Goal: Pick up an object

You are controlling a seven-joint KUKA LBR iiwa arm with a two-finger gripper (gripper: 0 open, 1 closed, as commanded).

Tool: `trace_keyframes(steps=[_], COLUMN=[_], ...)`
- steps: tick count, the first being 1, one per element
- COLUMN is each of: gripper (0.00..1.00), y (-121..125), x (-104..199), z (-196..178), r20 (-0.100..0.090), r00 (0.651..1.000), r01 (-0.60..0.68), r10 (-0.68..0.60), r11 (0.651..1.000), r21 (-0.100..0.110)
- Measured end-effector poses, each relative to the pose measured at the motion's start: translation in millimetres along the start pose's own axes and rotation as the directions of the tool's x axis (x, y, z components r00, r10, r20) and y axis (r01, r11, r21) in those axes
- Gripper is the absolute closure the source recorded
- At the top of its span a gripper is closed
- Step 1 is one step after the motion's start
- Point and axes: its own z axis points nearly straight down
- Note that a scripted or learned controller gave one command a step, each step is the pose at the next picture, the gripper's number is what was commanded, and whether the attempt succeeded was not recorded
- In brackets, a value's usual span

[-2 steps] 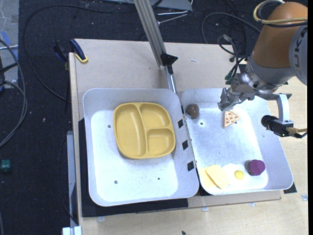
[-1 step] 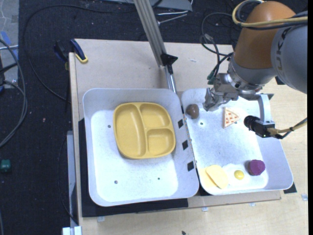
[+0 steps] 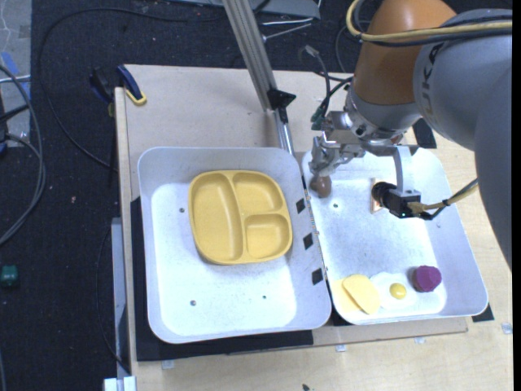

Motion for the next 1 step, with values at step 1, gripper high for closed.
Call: trace_keyframes(steps=[1], gripper=[1.00], y=[11.6], x=[55.2], z=[17.5], r20=[0.000], r00=[1.000], r01=[0.000], r10=[0.000], r11=[1.000], r21=[0.002])
